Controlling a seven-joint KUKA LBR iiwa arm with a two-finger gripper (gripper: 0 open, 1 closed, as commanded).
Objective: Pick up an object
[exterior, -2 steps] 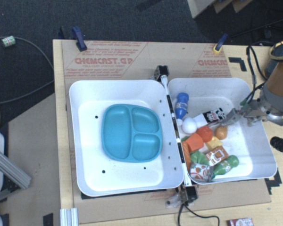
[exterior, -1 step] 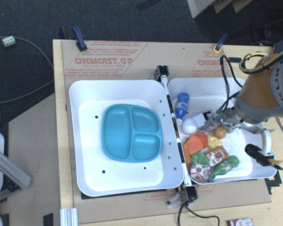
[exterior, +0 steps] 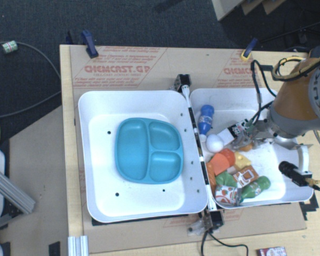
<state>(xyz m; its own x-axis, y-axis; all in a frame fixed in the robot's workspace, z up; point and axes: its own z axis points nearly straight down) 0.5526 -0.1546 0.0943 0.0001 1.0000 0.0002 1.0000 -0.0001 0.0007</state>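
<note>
At the near edge of the right bin (exterior: 296,193) lies a heap of small things: a red and white packet (exterior: 228,194) at the near left, a green bottle-shaped item (exterior: 254,186) lying on its side just right of it, a brown and white carton (exterior: 246,175) touching both from the far side, and an orange piece (exterior: 222,161) beyond that, pressed toward the bin's left wall. A yellow scrap (exterior: 242,159) sits just right of the orange piece. Farther still, a white egg-like ball (exterior: 214,142) rests beside the left wall, and a blue and white bottle (exterior: 205,119) lies beyond it along the same wall. The gripper (exterior: 245,136) hangs low over the middle of this bin, just far of the yellow scrap and right of the white ball, at the end of the grey arm (exterior: 296,108) with its orange band, which comes in from the right and covers the bin's far right corner. Whether the fingers are spread or closed cannot be told here, since dark parts and cables crowd them, and nothing is plainly seen between them. The heap lies close on the gripper's near side. The left bin (exterior: 96,159) holds a blue divided plate (exterior: 148,150) near its centre, well apart from the gripper. Both bins sit side by side on the brown tabletop (exterior: 122,65), with a black clip (exterior: 182,81) at their far junction.
</note>
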